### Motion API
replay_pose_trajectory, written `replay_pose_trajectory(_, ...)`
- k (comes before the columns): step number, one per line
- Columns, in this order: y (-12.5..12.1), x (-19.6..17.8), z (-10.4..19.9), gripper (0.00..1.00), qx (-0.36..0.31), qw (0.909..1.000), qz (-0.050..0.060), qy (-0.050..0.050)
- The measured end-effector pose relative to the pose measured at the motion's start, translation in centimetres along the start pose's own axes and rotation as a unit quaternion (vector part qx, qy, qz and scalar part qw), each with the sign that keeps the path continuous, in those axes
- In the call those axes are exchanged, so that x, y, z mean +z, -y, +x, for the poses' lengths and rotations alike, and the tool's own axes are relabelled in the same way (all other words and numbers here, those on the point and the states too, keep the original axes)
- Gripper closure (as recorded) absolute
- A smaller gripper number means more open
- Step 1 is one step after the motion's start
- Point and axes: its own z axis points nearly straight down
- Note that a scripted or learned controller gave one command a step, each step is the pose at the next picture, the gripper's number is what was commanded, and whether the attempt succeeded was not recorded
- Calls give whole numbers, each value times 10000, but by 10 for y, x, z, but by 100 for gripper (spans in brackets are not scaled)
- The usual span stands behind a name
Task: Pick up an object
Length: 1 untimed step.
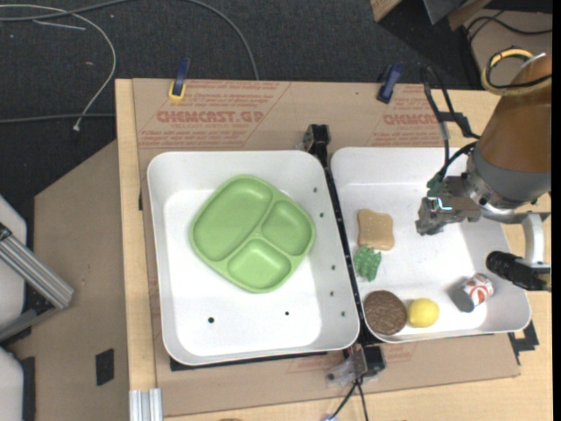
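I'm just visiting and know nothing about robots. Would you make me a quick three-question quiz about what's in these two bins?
1. True or false: the green divided plate lies in the left bin.
2. Which sits nearest the yellow ball? A) tan sponge B) brown round disc C) green leafy toy
3. Fill in: the gripper hovers over the ____ bin.

Key: 1 true; 2 B; 3 right.

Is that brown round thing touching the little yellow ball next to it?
Cannot tell. In the camera view the brown disc and the yellow ball sit side by side with their edges meeting, but neither contact nor a gap shows plainly.
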Motion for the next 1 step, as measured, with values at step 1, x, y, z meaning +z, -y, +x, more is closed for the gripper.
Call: replay_pose_trajectory(1,7,-13,54,100,-29,10000,12,-17)
